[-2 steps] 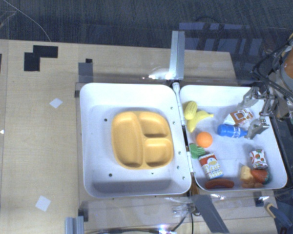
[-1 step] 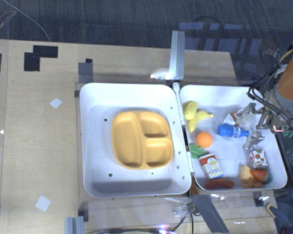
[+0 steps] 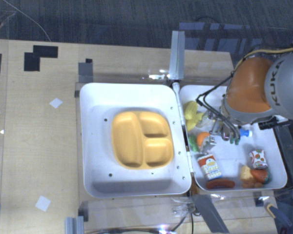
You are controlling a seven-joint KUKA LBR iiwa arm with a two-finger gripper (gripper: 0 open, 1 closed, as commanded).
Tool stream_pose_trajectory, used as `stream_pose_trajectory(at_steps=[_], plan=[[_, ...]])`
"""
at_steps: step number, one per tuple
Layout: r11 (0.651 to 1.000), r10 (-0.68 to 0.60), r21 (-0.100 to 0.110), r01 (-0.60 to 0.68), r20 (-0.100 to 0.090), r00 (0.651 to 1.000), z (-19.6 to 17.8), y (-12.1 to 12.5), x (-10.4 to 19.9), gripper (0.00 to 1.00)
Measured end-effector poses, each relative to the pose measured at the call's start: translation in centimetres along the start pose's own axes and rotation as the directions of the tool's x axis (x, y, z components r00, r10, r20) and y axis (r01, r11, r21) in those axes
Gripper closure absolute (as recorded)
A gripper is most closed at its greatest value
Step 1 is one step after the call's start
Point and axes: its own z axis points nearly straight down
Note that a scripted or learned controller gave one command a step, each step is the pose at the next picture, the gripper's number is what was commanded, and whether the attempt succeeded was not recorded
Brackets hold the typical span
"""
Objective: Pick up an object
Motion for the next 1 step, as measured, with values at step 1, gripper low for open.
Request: stream_pose_trajectory(at_steps=[1], plan=[[1.0,0.026,0.003,-0.026,0.003,1.0,0.03,-3.44,-1.17,0.0]])
